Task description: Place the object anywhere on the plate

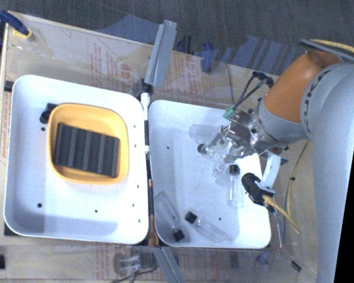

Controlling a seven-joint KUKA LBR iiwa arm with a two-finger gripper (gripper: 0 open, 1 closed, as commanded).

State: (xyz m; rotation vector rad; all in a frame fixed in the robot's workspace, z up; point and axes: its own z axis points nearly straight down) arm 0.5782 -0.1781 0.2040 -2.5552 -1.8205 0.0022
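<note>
Plate (92, 119), yellow with a dark ribbed insert, lies in the left bin (20, 206); everything else sits to its right. In the right bin (175, 150), the gripper (226, 148) hovers over clear plastic; whether it is open or gripping, I cannot tell. Nearer the plate, low in that bin, lies the clear object (181, 219) with black bits: probably light, stiff and slippery, best taken across its middle.

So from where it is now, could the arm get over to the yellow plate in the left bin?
Probably yes. The gripper hangs over the right bin, and the plate lies open in the left bin with nothing above it; just the low divider between the bins to cross.
</note>
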